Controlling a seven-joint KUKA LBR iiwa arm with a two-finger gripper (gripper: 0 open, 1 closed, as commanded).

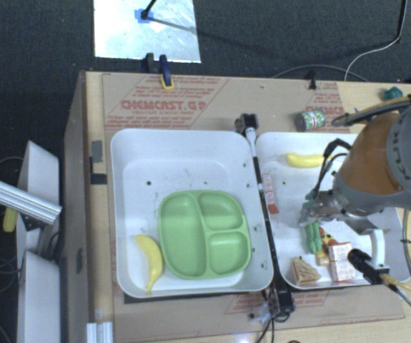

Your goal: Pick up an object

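My gripper (312, 211) is low in the right bin (284, 145), near its middle, directly over the top end of a green elongated item (312, 239). A yellow banana (304, 161) lies at the bin's far side. Close to the front wall are a red and white box (339, 257) and a brown triangular wedge (304, 271). The grey arm with its orange band (371, 164) covers the bin's right part. I cannot make out anything held in the gripper.
The left bin (141, 156) holds a green divided plate (205, 233) and a second banana (150, 260) at its front left. A small red item (269, 193) lies by the divider. A can (310, 118) rests on the cardboard behind the right bin.
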